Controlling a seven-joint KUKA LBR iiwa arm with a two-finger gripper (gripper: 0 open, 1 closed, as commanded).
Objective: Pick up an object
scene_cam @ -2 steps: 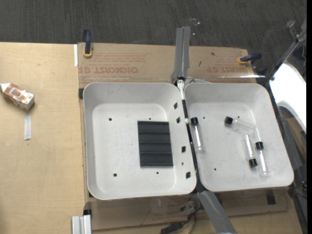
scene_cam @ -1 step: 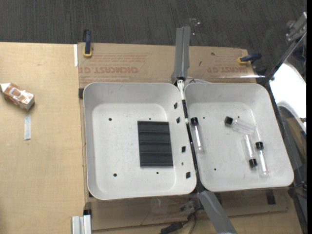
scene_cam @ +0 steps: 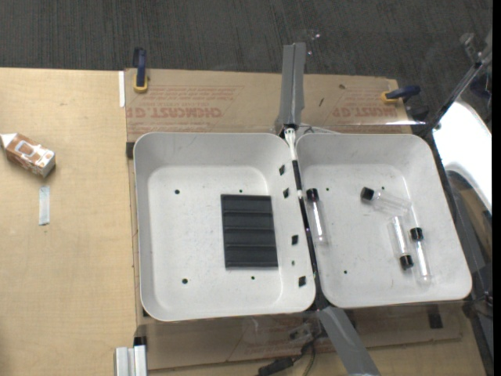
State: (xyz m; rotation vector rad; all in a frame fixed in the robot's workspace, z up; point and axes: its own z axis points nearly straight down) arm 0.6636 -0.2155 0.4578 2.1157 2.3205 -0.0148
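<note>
How wide the tool stands cannot be told. The right bin (scene_cam: 438, 171) holds four clear black-capped tubes: one (scene_cam: 316, 219) along its left wall, one (scene_cam: 385, 201) near the middle, two (scene_cam: 401, 241) (scene_cam: 419, 255) side by side lower right. A black ridged block (scene_cam: 250, 230) lies flat in the left bin (scene_cam: 156, 163) – well apart from the tubes.

Your stock, by material and finish:
- left shallow white plastic bin (scene_cam: 156, 233): smooth, faint sheen, finely speckled.
- right shallow white plastic bin (scene_cam: 438, 272): the same.
- ribbed black rectangular block (scene_cam: 250, 231): matt, grooved across.
- four clear tubes with black caps (scene_cam: 315, 216) (scene_cam: 385, 201) (scene_cam: 401, 245) (scene_cam: 419, 253): transparent, glossy.
- pale wood-look counter (scene_cam: 63, 288): matt, even.
- brown printed cardboard sheet (scene_cam: 188, 104): dull, papery.
- dark carpeted floor (scene_cam: 196, 14): rough, woven.
</note>
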